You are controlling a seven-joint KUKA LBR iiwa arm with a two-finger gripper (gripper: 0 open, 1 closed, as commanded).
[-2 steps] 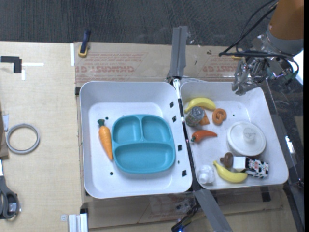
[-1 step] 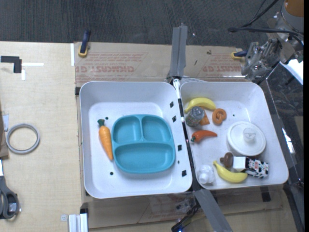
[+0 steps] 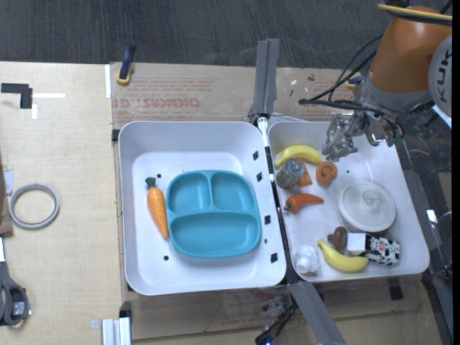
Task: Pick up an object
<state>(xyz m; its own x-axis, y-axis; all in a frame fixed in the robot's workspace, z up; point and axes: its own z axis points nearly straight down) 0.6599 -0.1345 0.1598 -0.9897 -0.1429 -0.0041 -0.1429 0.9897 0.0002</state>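
The objects for picking are lying in the right bin (image 3: 413, 214): a yellow banana (image 3: 300, 154) near its far left corner, a grey lump (image 3: 291, 172) just below it, an orange round piece (image 3: 326, 172) beside that, and a red chili pepper (image 3: 303, 202) toward the bin's left wall. A white round lid (image 3: 367, 205) is sitting near the middle, and along the near edge a second banana (image 3: 342, 258) is lying between a small white item (image 3: 307, 259) and a black-and-white cow-patterned piece (image 3: 383, 249), with a brown piece (image 3: 338, 236) just above it.

The gripper (image 3: 341, 144) is hanging over the far part of the right bin, just right of the far banana; nothing is showing between its jaws, and whether they are open or closed cannot be told from this angle.

In the left bin (image 3: 136, 214) a blue divided plate (image 3: 214, 213) is resting near the centre, with a toy carrot (image 3: 157, 206) lying just beside its left edge. On the worktop (image 3: 57, 157) to the left, a grey ring (image 3: 31, 205) is lying well apart from the bins.
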